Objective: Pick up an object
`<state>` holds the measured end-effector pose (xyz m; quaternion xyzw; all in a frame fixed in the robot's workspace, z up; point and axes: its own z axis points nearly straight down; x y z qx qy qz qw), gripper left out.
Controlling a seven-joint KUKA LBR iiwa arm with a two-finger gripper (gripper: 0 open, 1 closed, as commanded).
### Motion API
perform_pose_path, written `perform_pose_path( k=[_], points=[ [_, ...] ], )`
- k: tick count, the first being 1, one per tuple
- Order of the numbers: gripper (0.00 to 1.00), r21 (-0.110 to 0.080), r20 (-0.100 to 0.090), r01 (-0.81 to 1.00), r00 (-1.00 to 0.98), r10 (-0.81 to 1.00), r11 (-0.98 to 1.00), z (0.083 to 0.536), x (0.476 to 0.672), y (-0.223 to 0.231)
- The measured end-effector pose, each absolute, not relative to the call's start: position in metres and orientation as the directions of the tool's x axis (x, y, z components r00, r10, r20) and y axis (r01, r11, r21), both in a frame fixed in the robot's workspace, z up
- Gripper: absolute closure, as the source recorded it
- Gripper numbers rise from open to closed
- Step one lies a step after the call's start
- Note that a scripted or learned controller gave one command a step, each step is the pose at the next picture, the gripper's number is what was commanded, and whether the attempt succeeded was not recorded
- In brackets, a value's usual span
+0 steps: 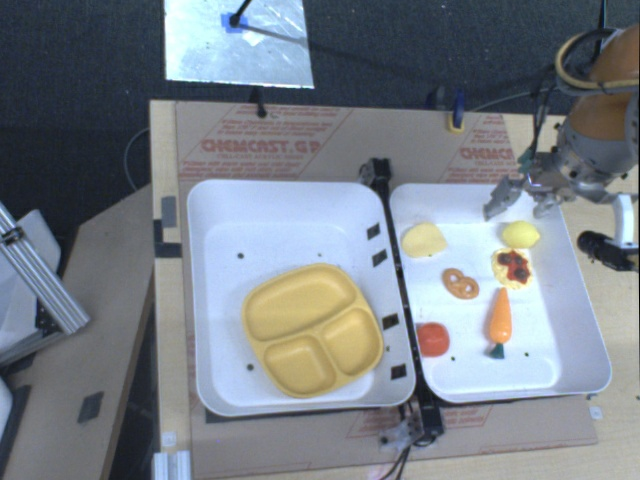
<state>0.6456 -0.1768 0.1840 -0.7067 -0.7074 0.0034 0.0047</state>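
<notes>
Left bin (215,268) carries a yellow plastic tray (312,328), three smooth compartments, tilted. Right bin (570,298) holds small glossy toy foods: pale yellow wedge (424,239), brown pretzel (460,284), red tomato (433,339), orange carrot (499,320), pizza piece (512,267) with red topping, and a rounded lemon (520,234) near the far rim. Pincer (524,198) hangs over that far rim, just beside the lemon, fingers spread, nothing between them. Table (300,138) is tan board with red print; dark carpet beyond.
</notes>
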Motion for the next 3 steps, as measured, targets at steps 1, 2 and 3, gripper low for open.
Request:
perform_pose_path(
  k=[1,2,3],
  points=[
    [0.00,0.002,-0.001,1.000,-0.004,1.000,0.004,0.193,0.649,-0.176],
    [0.00,0.000,0.000,1.000,-0.003,1.000,0.003,0.131,0.648,-0.176],
    [0.00,0.003,0.008,1.000,-0.008,1.000,0.008,0.085,0.651,-0.171]
  ],
)
